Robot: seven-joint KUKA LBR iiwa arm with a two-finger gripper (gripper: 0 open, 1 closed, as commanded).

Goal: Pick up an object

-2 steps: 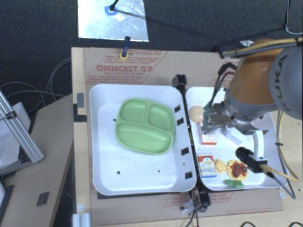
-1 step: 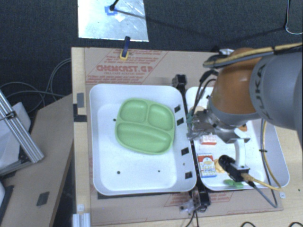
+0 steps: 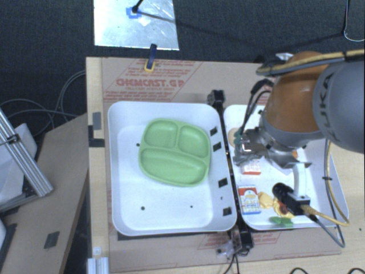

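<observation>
- While the bench (image 3: 171, 79) carries two white bins, the left bin (image 3: 122, 170) holds a green divided plate (image 3: 174, 152).
- The gripper (image 3: 246, 147) hangs over the right bin (image 3: 239, 116); its opening I cannot tell.
- Dark carpet (image 3: 45, 39) lies beyond.

Dark blue-grey carpet (image 3: 45, 33) covers the floor around the bench. A shiny metal plate (image 3: 136, 16) lies on it at the top, with a thin black rod crossing above. Grey cables (image 3: 68, 93) loop at the left — beside a tan tabletop (image 3: 54, 176) that bears an aluminium frame rail (image 3: 20, 153), possibly a stand.
</observation>
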